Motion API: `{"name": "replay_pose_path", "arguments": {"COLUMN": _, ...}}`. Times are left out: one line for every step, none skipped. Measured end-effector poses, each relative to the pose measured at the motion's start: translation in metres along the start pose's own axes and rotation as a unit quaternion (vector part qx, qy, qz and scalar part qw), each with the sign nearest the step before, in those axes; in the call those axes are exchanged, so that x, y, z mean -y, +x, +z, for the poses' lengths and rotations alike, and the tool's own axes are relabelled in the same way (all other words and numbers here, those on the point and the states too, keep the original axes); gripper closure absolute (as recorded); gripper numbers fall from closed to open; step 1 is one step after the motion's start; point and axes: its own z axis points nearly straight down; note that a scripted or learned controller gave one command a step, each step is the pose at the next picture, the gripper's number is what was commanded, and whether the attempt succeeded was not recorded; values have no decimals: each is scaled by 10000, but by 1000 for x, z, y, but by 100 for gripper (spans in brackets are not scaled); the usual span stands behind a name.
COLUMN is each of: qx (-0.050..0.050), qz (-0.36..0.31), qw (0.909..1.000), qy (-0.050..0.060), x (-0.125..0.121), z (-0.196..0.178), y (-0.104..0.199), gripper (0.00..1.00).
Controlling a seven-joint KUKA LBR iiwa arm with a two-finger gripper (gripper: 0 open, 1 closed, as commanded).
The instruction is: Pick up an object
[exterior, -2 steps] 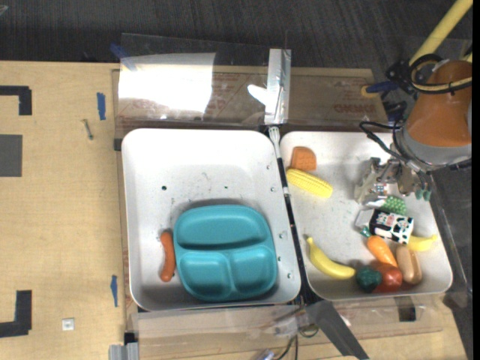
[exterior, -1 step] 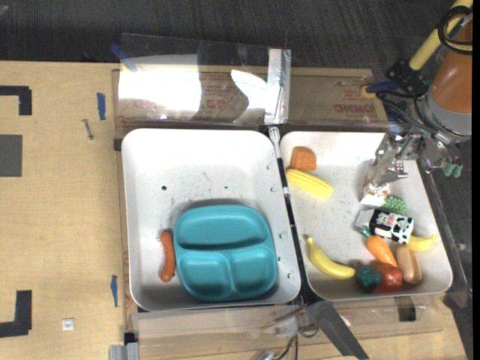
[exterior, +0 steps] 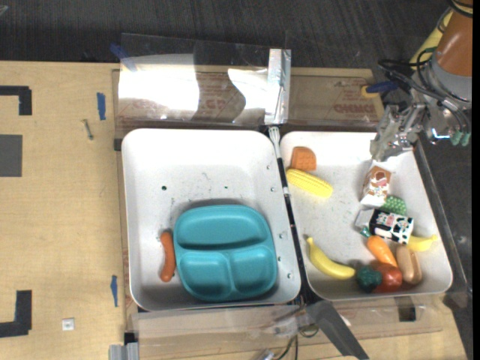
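Two shallow white bins are sitting side by side on a tan bench (exterior: 52, 201). Taking the teal divided tray (exterior: 223, 251) in the left bin (exterior: 142, 156) as landmark, a small white carton (exterior: 376, 184) with a red and brown picture is lying well to its right, in the right bin (exterior: 337, 148). Just above that carton the gripper (exterior: 390, 142) is hovering, apparently holding nothing; its opening cannot be made out.

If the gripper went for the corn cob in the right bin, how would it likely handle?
The corn cob looks like moulded plastic toy food, so probably stiff and light. Its rounded, tapered shape could roll or squirt from a pinch. It lies apart from the orange piece on bare bin floor, so pushing may slide it.
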Motion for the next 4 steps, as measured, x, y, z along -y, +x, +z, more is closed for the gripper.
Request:
{"name": "replay_pose_path", "arguments": {"qx": -21, "qz": -572, "qw": 9984, "qy": -16, "x": -43, "z": 28, "y": -54, "gripper": 100}}
{"name": "replay_pose_path", "arguments": {"qx": 5, "qz": -135, "qw": 9999, "qy": -13, "x": -70, "z": -3, "y": -48, "gripper": 100}}
{"name": "replay_pose_path", "arguments": {"qx": -35, "qz": -773, "qw": 9970, "qy": -17, "x": -94, "z": 12, "y": -55, "gripper": 100}}
{"name": "replay_pose_path", "arguments": {"qx": -9, "qz": -1291, "qw": 9916, "qy": -14, "x": -108, "z": 7, "y": -56, "gripper": 100}}
